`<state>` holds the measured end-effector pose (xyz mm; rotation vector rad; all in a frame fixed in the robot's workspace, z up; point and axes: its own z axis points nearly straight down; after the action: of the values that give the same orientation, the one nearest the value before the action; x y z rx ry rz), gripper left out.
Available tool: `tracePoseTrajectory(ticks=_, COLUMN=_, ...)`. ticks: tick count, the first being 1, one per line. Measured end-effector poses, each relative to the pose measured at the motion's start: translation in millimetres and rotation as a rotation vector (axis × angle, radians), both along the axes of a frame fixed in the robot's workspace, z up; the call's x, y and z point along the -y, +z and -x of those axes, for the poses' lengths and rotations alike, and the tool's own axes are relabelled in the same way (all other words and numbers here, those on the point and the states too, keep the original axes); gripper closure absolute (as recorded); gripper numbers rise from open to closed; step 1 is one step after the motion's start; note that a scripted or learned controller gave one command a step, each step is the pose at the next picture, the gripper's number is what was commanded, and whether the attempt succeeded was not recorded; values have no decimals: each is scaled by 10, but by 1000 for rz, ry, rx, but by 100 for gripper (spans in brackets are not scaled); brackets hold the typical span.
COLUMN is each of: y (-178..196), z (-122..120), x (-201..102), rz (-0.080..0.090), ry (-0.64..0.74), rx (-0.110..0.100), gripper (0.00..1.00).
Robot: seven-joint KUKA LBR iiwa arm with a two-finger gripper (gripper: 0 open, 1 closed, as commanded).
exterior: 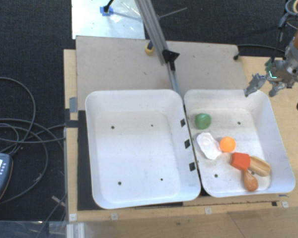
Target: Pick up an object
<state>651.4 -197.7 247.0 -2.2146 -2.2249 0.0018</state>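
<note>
Candidate objects: five small items lie in the right bin (275, 133), none yet chosen or lifted.
Green ball (203, 120): toward the right bin's far left, apart from the rest, with bare floor around it.
White crumpled piece (207, 145): against the right bin's left wall, touching the orange ball (227, 144) on its right; possibly cloth or soft plastic, the view is too coarse to tell.
Red block (240, 160): nearer the right bin's front, just beside the orange ball, pressed against the tan wooden piece (259, 166).
Orange-brown pear-shaped item (250, 181): at the right bin's front wall, touching the red block and the tan wooden piece.
Gripper (265, 87): above the right bin's far right corner, outside the cluster and well apart from every item; its two fingers (253, 86) stand spread, nothing between them.
Left bin (97, 148): adjoining the right bin's left wall.
Step in hand: approach, before any descent; pick not begun.
Next move calls for: travel inward over the right bin, then descent with jaws apart. The green ball looks the cleanest target; the front cluster risks catching a neighbour.
</note>
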Motion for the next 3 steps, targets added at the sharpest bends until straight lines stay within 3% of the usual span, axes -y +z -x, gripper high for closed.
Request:
tracePoseTrajectory(ticks=1, y=30, z=-8, x=-2, rz=2, ry=2, rx=4, gripper=0)
tracePoseTrajectory(ticks=3, y=-1020, z=72, x=-96, rz=0, ry=0, rx=0, gripper=0)
